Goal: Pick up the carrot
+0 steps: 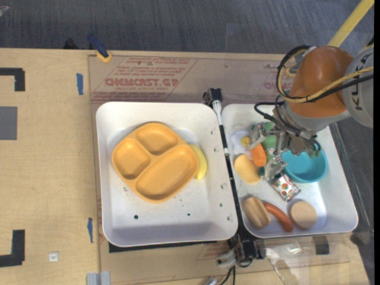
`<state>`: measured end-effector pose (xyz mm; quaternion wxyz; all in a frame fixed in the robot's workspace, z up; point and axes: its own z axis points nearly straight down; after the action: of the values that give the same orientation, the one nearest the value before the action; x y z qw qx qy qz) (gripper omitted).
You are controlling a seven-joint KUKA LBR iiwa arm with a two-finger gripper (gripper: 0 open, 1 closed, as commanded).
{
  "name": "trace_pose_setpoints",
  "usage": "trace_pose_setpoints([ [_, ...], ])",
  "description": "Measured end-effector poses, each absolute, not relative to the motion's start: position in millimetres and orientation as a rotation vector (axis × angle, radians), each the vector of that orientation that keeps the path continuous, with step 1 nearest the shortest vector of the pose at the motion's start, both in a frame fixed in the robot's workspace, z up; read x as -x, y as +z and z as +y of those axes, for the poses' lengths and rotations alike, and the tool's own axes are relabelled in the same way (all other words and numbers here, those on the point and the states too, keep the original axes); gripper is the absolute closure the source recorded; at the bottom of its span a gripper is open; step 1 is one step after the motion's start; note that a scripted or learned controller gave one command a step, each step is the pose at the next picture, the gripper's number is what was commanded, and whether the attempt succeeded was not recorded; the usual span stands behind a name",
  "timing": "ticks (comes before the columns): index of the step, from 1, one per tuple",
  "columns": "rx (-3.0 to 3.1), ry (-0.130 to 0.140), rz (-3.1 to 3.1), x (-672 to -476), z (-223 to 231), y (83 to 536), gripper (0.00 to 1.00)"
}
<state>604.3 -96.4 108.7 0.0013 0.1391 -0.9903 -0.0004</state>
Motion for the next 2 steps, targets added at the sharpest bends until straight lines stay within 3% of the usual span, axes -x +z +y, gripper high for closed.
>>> trace_pose_setpoints([
  [1,-0.179,0.0,-3.156,-560.9,-96.2,93.5,0.0],
  [2,-0.181,0.004,-3.172,-566.3,-95.5,107.4,1.0],
])
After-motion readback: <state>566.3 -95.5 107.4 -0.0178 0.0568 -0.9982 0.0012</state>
